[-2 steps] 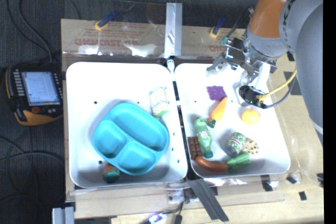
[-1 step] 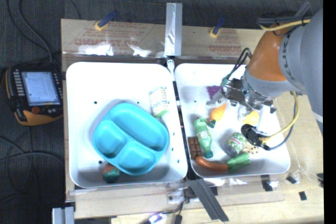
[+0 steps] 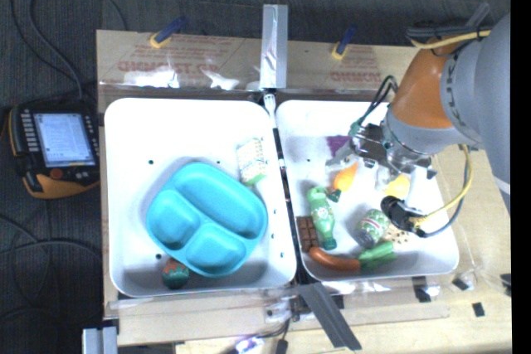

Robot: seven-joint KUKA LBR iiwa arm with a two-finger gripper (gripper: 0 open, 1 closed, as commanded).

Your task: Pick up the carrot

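While the arm reaches into the right bin (image 3: 369, 108) from the right, its gripper (image 3: 383, 152) hangs over the upper middle of that bin, and I cannot tell how the tool is set, since the wrist and its cabling cover it from above.

Task object: what I read as the carrot (image 3: 344, 176), a small orange piece with a green stub at its lower left end, lies on the bin floor just left of and slightly below the gripper, near it but apart, with nothing visibly between the tool's tips.

Neighbours: a green bottle (image 3: 321, 215) lies just below the carrot; a purple item (image 3: 338, 145) sits just above it; a yellow piece (image 3: 400, 184) lies beneath the wrist; a sausage (image 3: 333, 260) and a green-labelled can (image 3: 375, 225) rest toward the bin's near wall.

Risks, as I judge them:
- A descent from the present position may land right of the carrot, so the tool closes on air or on the yellow piece.
- The carrot is small and tapered, so it may squirt out sideways under a closing grip.
- The bottle is close enough that a finger could catch it and drag it along.

Left bin (image 3: 124, 178): a blue divided tray (image 3: 207, 215), uninvolved.
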